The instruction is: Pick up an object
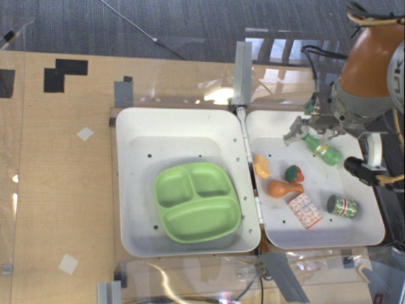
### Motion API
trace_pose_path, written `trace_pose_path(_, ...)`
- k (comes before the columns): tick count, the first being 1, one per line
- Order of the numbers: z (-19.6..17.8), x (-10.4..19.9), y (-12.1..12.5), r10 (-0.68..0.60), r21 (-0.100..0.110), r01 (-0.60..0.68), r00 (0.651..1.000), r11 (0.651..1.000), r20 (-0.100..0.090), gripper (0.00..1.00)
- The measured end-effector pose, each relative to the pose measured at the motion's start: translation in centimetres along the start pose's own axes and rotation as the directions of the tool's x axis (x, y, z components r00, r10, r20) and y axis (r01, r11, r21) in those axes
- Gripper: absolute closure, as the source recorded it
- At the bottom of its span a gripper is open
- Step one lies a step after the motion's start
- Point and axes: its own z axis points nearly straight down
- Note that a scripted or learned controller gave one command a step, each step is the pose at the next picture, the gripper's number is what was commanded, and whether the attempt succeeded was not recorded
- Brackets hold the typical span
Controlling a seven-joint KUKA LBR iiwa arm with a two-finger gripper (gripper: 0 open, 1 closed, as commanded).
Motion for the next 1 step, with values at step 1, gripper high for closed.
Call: trace_pose_path(1, 14.23, -5.83, 6.95, -0.151, -0.005, 0.151, 0.989, 0.989, 0.003, 0.00)
